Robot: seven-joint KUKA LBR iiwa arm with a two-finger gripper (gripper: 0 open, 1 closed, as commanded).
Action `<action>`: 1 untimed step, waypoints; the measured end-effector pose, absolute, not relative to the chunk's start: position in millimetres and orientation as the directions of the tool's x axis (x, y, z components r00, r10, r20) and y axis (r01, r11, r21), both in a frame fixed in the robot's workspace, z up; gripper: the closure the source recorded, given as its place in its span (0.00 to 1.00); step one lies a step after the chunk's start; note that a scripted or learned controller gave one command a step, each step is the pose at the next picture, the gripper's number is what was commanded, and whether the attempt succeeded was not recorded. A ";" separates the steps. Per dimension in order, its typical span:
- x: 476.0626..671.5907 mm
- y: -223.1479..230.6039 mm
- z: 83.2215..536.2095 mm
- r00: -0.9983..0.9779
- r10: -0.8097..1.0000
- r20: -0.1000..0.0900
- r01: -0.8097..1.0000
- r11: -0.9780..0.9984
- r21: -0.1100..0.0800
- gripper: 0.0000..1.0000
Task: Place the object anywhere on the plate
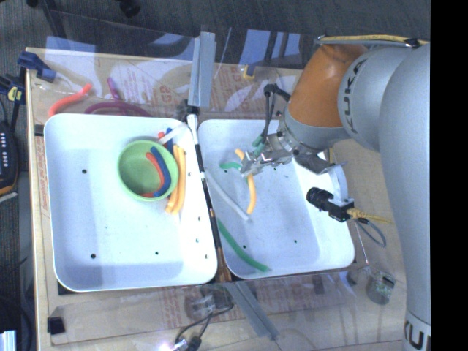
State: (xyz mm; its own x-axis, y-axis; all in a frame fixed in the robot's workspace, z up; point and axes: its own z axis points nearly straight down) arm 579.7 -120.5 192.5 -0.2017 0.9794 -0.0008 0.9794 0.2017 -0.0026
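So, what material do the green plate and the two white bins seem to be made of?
The green plate looks like moulded plastic: uniform bright colour, a smooth raised rim, a soft matte sheen. The left bin and right bin look like thin formed plastic too, judging by rounded corners and smooth white surfaces with faint glare. Painted metal cannot be ruled out.

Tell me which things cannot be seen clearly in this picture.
- End effector, camera view: too small and cluttered to tell whether open or shut.
- Green plate: partly covered by red and blue strips.
- Green strip: its left part hidden behind the right bin's rim.
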 end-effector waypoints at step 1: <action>579.9 -120.4 192.7 -0.202 0.979 -0.001 0.979 0.202 -0.002 0.00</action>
